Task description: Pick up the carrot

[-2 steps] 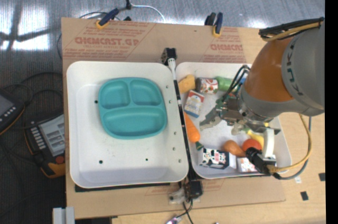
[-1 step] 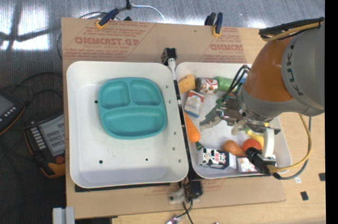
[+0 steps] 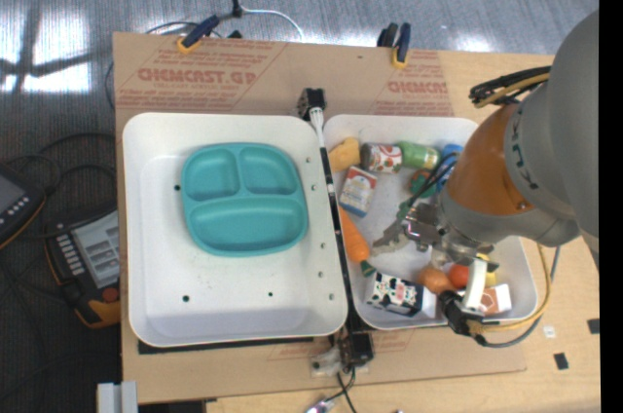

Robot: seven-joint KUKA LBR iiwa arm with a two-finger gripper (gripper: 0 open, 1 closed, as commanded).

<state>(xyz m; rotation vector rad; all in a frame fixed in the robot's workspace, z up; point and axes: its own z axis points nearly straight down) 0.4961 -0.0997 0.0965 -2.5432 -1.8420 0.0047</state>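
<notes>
In the right-hand shallow white plastic bin [image 3: 516,277], the grey arm with its orange wrist band [image 3: 487,172] reaches in from three o'clock, and its metal two-finger gripper [image 3: 414,231] hangs low over the middle of the bin floor. Its tips are small and partly masked by the wrist, so I cannot tell whether they are spread or pressed together, and nothing is seen pinched between them. The long orange carrot [image 3: 352,236] lies on the bin floor along the left wall, at about nine o'clock from the gripper and near it, though apart. Just above the carrot sits a small white and red carton [image 3: 356,189], with a yellow block [image 3: 343,153] at eleven o'clock beyond it. Along the bin's top wall lie a red and white can [image 3: 386,157] and a green bottle [image 3: 421,154]. At six o'clock from the gripper rests a black and white patterned box [image 3: 392,293], and a small orange round piece [image 3: 434,279] lies beside it. The left white bin [image 3: 146,304] holds a teal plastic divided plate [image 3: 245,199].
</notes>
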